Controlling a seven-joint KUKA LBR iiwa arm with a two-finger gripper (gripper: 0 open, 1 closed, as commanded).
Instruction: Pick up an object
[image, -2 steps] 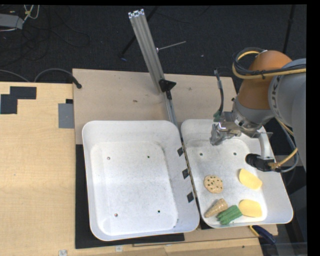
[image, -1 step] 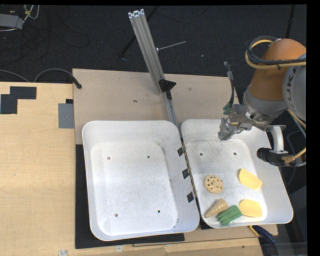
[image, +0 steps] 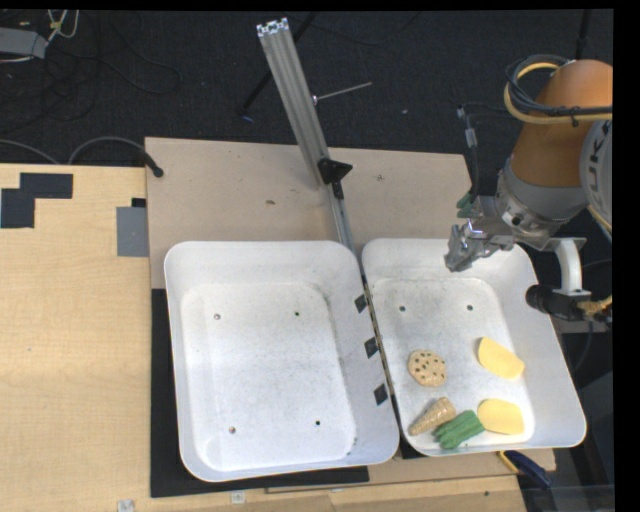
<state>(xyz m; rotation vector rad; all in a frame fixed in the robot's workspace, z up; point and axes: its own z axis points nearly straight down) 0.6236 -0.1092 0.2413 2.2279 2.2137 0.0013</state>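
You would have seen the gripper hanging over the far rim of the right bin, up at that bin's back edge, with the grey arm and its orange band rising behind it. Nothing sat between its tips, and whether they stood apart or together could not be told from this slant.

Every object lay toward the near half of that same right bin, well apart from the gripper. The cookie rested near the bin's middle, closest to the divide with the left bin. A yellow piece lay beside it toward the bin's outer side. Nearer the front rim, the cone lay tilted, touching the green piece, and a second yellow piece sat just beside the green one on its outer side.

An aluminium rail slanted away beyond the two bins.
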